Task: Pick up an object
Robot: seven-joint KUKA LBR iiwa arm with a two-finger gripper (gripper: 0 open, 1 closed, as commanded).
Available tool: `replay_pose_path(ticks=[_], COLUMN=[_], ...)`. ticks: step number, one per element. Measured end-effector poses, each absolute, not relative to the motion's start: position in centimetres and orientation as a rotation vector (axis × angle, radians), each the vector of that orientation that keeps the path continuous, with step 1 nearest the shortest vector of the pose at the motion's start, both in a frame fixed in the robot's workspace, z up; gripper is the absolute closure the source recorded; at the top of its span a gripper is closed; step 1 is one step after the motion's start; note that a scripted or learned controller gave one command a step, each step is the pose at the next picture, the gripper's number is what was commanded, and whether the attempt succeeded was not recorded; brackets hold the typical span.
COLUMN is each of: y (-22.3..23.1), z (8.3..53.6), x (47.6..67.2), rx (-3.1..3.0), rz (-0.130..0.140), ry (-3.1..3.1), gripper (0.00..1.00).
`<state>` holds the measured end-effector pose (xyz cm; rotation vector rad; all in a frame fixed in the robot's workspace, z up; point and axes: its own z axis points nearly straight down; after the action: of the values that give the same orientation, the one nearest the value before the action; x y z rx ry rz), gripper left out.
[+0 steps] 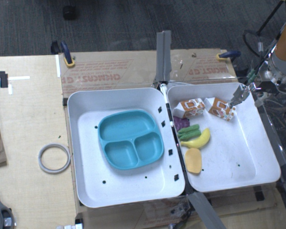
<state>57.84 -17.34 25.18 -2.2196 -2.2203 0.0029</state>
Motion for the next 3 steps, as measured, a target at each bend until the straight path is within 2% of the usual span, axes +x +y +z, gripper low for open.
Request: replay_pose_path(ticks=[1,2,3], y=[-10.62,-10.80,-10.81], z=[10.77,11.61,11.61], x=[56.18,56.19,56.19], rx=[-2.329,-2.333,-2.333], rz=[0.005,0.006,0.006], ry=[-2.103,-2.098,-2.098], gripper=[0.00,1.00,0.00])
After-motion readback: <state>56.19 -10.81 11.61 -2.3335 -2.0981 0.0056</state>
